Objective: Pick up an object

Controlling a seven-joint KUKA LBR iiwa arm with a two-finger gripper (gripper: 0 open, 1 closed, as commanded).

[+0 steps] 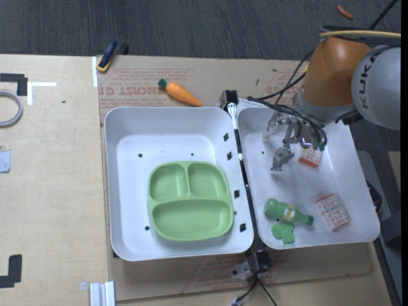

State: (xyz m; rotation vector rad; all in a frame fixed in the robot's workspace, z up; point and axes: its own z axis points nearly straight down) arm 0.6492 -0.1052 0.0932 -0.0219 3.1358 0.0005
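End effector hangs over far part of right bin, fingers pointing down toward bin floor. Can't tell how far open; nothing visibly between fingers. Small red-and-white packet just right of it, touching unclear. Green bottle lies flat near front of right bin, long axis left-right, cap end pointing right. Red-patterned box right of bottle. Green divided plate in left bin. Toy carrot on table beyond bins.
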